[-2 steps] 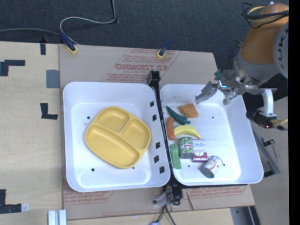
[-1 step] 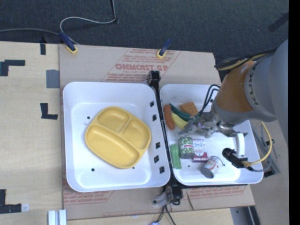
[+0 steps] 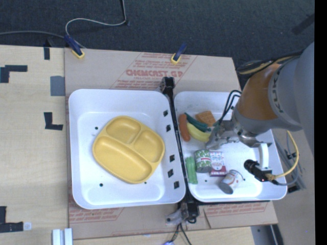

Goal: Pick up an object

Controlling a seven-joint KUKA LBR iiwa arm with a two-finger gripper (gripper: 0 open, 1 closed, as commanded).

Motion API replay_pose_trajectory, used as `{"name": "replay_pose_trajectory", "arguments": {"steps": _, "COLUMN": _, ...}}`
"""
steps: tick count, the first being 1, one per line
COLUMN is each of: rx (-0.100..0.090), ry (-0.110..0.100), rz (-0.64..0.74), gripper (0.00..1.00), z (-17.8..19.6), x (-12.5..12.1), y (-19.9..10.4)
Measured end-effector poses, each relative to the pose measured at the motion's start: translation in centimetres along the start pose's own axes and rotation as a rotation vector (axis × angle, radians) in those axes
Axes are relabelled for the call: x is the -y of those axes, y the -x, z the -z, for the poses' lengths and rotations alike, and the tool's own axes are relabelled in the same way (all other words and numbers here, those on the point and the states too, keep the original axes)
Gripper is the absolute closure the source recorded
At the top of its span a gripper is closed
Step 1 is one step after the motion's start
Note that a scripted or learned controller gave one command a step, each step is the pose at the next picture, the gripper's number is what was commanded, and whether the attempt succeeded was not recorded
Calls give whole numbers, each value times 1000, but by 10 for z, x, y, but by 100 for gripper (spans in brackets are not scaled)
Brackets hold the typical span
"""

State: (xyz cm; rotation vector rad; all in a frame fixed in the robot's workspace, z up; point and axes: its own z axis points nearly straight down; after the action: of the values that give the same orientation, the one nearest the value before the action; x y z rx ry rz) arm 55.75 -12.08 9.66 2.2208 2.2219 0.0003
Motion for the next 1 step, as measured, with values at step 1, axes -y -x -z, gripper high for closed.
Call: {"name": "replay_pose_trajectory", "arguments": {"steps": 1, "rx": 0, "ry": 0, "rz": 0, "gripper": 0, "z": 0, "x": 0, "y": 0}}
